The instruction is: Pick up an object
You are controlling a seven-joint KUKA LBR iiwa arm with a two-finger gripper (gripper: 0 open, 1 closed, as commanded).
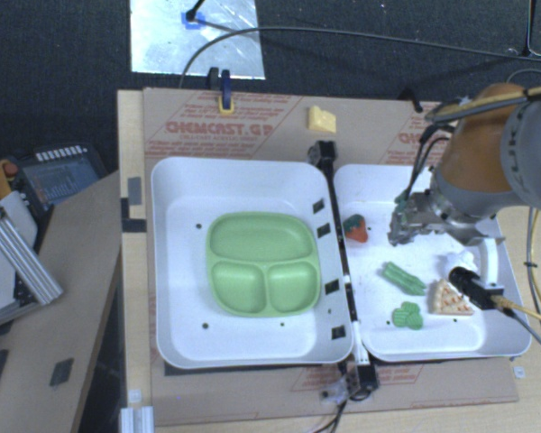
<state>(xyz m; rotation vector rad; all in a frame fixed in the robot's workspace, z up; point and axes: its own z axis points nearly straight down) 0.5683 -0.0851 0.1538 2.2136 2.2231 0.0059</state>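
Observation:
In the right bin (379, 183) lie a red strawberry-like toy (355, 228) near the left wall, a green pod-shaped piece (403, 277) in the middle, a green broccoli-like piece (408, 315) near the front, and a pizza slice toy (450, 299) at the front right. My gripper (406, 227) hangs over the upper middle of this bin, to the right of the red toy and above the green pod. Nothing shows between its fingers. Whether they are open or shut is unclear from this angle.
The left bin (176, 242) holds a green divided plate (261, 262). A yellow block (322, 119) lies on the cardboard behind the bins. A black divider (335, 242) runs between the bins. The arm's orange band (482, 147) looms over the right bin's far side.

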